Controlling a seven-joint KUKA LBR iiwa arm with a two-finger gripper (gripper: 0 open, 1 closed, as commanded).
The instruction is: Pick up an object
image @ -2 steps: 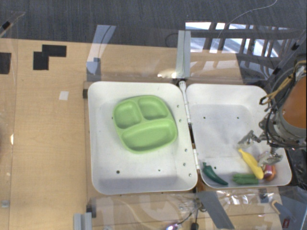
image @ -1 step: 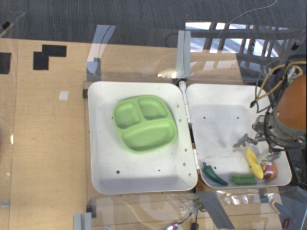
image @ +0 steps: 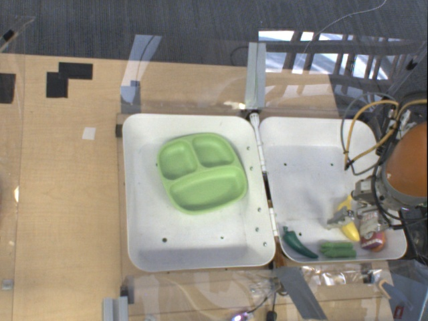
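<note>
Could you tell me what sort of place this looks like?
Probably a robotics lab bench for pick tests: two white bins side by side, a robot arm over the right one, and toy food with a green tray.

The scene was evenly and brightly lit, seemingly from overhead. The two white bins (image: 200,246) were nearly blown out, their walls hard to read. A soft shadow lay along the lower inside of the left bin. Pale glare streaked the clear panels (image: 140,65) above the surface (image: 60,179), with bright reflections at upper right. Focus was fair; small items at lower right looked soft.
</note>
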